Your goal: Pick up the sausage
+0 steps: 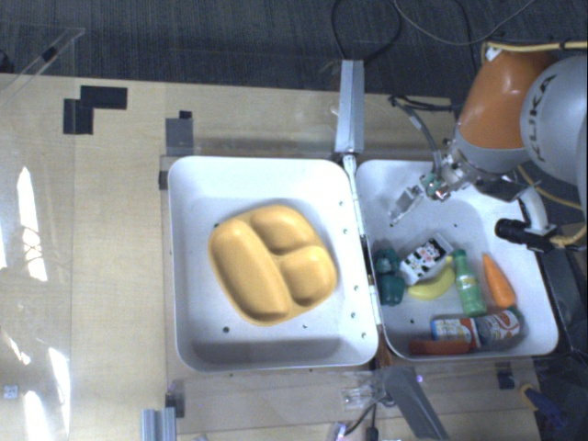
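The gripper (411, 199) is hanging over the upper left part of the right bin (367, 184), its thin fingers (401, 209) pointing down and to the left; nothing is lying between them, though how wide they are parted is too small to tell. The bare white floor is lying beneath it, with the toys well apart, toward the bin's lower half.

The sausage (441, 346), a dark red-brown stick, is lying along the bottom wall of the right bin, just beside a tin can (478, 329) on its side. By my judgement the pick is not yet begun: the sausage is resting untouched, and the reach, the closing and the lift are all left to do.

Nearby are sitting a teal toy (390, 277), a banana (434, 286), a small patterned black-and-white box (426, 256), a green bottle (467, 285) and a carrot (499, 283). The left bin (184, 246) is carrying a yellow three-compartment tray (272, 263), and both are standing on the pale desk (92, 246).

The can is bearing a coloured label and the box some print, but no writing is readable.
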